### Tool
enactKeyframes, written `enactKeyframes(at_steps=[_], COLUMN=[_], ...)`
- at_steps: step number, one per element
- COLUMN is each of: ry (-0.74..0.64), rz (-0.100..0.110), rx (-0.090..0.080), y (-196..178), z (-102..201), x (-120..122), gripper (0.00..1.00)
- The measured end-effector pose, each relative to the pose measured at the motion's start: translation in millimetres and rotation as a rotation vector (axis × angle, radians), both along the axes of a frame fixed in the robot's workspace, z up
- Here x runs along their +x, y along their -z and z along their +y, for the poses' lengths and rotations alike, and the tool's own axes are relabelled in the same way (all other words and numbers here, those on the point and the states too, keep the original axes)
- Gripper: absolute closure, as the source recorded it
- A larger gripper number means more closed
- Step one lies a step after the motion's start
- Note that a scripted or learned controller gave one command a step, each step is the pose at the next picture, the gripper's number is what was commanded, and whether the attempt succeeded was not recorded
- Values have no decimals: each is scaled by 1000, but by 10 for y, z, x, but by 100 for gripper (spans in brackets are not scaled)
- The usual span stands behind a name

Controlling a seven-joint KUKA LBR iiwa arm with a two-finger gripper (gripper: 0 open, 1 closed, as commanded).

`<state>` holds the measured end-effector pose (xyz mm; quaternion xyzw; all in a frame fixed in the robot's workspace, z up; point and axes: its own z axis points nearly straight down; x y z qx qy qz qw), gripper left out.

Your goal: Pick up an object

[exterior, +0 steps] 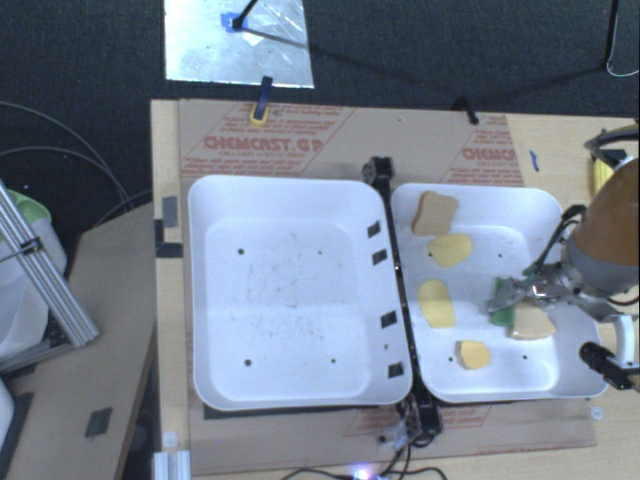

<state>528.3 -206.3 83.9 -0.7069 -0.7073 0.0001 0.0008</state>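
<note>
Over on the far left, an aluminium rail (45, 268) is slanting across the edge of the view, and a silvery sheet (238, 26) is lying on the dark floor beyond the tabletop (330, 133), which is wearing a printed cardboard cover. A small blue and yellow tool (262, 101) is sitting on that cardboard's far edge. Moving right, the left bin (290, 293) is showing its bare, scuffed white floor. Black clips (383, 288) are lining the seam where the two bins are meeting. Now into the right bin (480, 298), where the action is: a tan slice like bread (434, 213) is lying near the far left corner, a yellow piece (451, 250) is sitting just beside it toward the camera, another yellow piece (436, 304) is resting nearer still, and a small yellow chunk (473, 354) is lying closest to the front wall. Further right, a green object (502, 314) and a pale cream piece (532, 324) are touching each other, and the gripper (520, 295) is hanging right over them, low in the bin. Whether its jaws are spread or closed, I cannot tell from this angle, and nothing is visibly caught between them. The grey arm (610, 243) is reaching in from the right edge.
</note>
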Motion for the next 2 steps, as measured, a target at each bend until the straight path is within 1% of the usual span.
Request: enactKeyframes(at_steps=[1, 2], ry=[-5, 1], rz=[-8, 6], rx=[-3, 3], y=[-179, 11], z=[1, 345], x=[405, -457], gripper=[0, 0])
